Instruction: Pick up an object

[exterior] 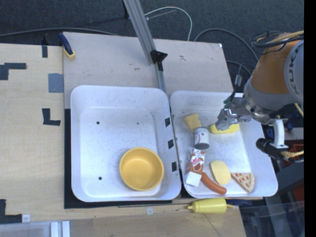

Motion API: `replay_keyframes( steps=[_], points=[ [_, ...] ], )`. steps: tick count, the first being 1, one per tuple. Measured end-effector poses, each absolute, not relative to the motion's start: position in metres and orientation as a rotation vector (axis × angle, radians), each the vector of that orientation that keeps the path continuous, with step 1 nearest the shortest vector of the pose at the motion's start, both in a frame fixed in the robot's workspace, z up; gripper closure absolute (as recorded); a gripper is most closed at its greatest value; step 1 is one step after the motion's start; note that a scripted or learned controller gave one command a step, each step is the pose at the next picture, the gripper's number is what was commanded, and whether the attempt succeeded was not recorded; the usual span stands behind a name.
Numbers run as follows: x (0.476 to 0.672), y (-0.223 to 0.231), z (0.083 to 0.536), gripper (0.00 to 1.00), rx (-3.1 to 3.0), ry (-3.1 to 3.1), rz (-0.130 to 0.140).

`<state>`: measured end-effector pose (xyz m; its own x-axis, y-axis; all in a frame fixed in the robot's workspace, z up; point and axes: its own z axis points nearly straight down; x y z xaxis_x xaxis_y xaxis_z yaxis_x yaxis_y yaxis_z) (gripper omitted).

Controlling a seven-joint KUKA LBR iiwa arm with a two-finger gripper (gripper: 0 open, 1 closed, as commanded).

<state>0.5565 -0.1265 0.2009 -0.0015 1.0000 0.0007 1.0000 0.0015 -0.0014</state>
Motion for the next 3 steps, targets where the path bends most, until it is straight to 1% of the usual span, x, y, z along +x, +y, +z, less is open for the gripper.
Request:
replay_keyframes(
  steps=[1, 2, 3],
  points=[
    [0.562, -0.075, 0.215, 1.00, -2.213, -2.228, -0.002],
    [0.560, -0.026, 0.217, 1.00, -2.211, -2.227, 0.000],
    [0.570, 0.038, 0.214, 1.00, -2.209, -2.229, 0.000]
  ],
)
